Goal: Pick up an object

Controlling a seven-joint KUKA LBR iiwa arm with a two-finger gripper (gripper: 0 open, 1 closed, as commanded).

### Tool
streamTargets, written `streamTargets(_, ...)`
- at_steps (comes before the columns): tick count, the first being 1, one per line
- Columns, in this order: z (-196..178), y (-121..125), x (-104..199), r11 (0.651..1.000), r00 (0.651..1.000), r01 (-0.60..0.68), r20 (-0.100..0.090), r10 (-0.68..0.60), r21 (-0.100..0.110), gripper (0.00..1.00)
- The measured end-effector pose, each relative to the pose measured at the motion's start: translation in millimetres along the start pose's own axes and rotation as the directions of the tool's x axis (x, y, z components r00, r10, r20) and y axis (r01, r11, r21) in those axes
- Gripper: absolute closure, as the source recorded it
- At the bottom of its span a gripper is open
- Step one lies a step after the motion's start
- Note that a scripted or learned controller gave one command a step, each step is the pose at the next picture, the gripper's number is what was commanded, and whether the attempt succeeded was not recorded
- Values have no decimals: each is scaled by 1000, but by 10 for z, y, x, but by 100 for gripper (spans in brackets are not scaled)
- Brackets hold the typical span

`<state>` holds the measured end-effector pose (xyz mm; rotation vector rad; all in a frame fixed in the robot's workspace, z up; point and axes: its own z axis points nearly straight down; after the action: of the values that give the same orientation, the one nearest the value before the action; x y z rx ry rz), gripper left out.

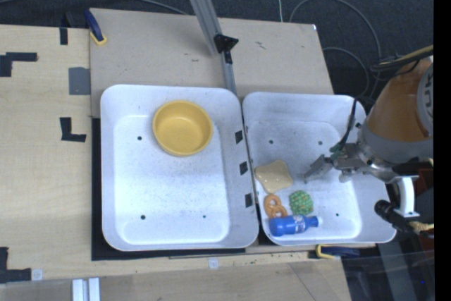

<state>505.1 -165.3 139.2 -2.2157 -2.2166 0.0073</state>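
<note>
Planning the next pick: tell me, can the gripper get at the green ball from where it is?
Probably yes: the gripper hovers just up-right of the green ball, nothing between, though the pretzel and blue bottle crowd it.

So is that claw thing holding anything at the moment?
Nothing seems held: the gripper hangs over bare floor of the right bin, apart from the tan sponge.

The arm (402,120) is showing a broad orange band above a grey wrist. A thin dark cable (350,125) is running down the wrist to the gripper (318,168), a dark grey metal piece. A white fitting (404,195) with a black knob is sitting below it.
</note>
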Motion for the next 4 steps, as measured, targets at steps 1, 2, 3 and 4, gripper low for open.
streamTargets(1, 495, 8, 1, 1000, 1000, 0, 2, 0, -8, 0)
streamTargets(2, 395, 6, 10, 1000, 1000, 1, 1, -1, -7, 100)
streamTargets(3, -193, 27, 5, 1000, 1000, 0, 2, 0, -7, 100)
streamTargets(4, -623, -13, -16, 1000, 1000, 1, 3, -1, -11, 100)
